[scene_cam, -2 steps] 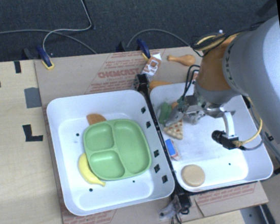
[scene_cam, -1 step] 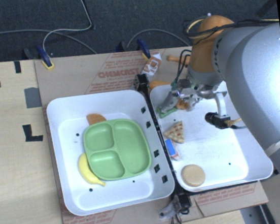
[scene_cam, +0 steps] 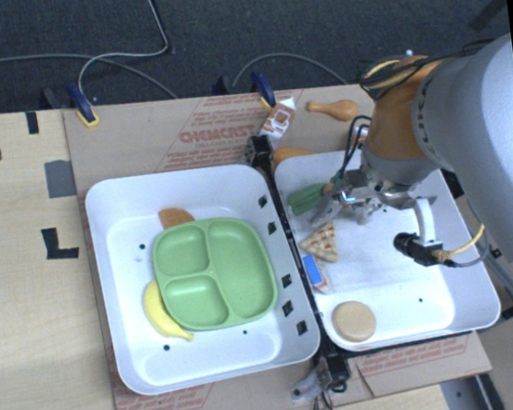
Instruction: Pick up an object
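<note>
Now the gripper [scene_cam: 348, 199] hovers at the green object [scene_cam: 306, 197] just above the pizza slice [scene_cam: 321, 242] — fingers unreadable (cannot tell). It looks light, probably stiff — best pinched across its narrow middle.

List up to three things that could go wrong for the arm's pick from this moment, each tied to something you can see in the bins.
1. The gripper sits by the green item and the waffle-like wedge, close to the divider; it might nudge them against the wall rather than grasp one.
2. These items lie close together, so it could catch two.
3. The round cookie looks flat, likely hard to grip.
</note>
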You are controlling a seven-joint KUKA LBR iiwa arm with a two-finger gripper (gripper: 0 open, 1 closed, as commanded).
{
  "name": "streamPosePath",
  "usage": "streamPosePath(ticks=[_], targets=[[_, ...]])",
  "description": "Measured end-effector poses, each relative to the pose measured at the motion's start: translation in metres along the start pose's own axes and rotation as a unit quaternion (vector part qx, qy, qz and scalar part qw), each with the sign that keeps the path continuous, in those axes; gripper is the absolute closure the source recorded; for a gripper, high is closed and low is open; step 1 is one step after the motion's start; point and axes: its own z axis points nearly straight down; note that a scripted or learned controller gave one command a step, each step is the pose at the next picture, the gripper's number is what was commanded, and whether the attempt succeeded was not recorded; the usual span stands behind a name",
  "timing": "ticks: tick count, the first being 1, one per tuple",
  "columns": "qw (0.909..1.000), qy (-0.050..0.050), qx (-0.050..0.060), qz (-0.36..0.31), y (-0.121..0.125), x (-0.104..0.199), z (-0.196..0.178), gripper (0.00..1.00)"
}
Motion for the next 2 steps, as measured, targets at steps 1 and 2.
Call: streamPosePath(ticks=[1, 2], targets=[[1.0000, -0.002, 0.008, 0.000, 0.047, 0.017, 0.001, 0.00], [1.0000, -0.001, 0.001, 0.000, 0.050, -0.003, 0.001, 0.00]])
